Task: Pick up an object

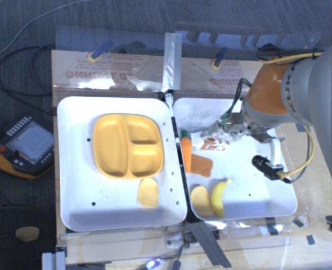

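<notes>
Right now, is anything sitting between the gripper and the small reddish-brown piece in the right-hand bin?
Nothing visible does. The gripper hangs just right of the small reddish-brown piece, with bare white bin floor between them. The orange carrot and flat orange slab lie farther left.

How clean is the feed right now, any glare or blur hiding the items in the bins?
Camera view: lighting is even and soft; the carrot, banana and yellow tray read clearly. Bright glare sits on the clear sheet behind the bins. The gripper area is small and slightly soft, under the arm's shadow.
</notes>
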Controlling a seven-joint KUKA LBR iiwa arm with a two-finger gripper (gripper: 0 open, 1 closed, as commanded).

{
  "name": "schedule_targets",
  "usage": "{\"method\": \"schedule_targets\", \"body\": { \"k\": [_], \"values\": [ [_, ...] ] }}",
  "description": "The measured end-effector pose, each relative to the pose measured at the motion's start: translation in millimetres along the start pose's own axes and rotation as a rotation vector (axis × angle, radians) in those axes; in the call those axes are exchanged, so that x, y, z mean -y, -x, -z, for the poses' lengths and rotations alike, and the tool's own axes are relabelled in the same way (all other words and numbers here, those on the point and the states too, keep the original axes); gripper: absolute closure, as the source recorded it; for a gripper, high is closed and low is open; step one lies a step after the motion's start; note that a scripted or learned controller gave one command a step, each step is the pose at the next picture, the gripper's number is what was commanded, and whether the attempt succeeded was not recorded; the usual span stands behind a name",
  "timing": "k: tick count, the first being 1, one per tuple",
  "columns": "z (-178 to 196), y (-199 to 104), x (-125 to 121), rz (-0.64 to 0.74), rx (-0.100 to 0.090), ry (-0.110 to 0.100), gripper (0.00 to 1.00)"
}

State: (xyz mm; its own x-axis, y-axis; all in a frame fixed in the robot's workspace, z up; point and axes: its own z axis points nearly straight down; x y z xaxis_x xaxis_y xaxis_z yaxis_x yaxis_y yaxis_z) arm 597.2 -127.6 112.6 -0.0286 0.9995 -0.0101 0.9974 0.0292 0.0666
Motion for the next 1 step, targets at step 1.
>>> {"method": "schedule_targets", "body": {
  "k": [1],
  "values": [
    [2.6,-14.9,52.1,0.249,-0.017,-0.064,0.0]
  ]
}}
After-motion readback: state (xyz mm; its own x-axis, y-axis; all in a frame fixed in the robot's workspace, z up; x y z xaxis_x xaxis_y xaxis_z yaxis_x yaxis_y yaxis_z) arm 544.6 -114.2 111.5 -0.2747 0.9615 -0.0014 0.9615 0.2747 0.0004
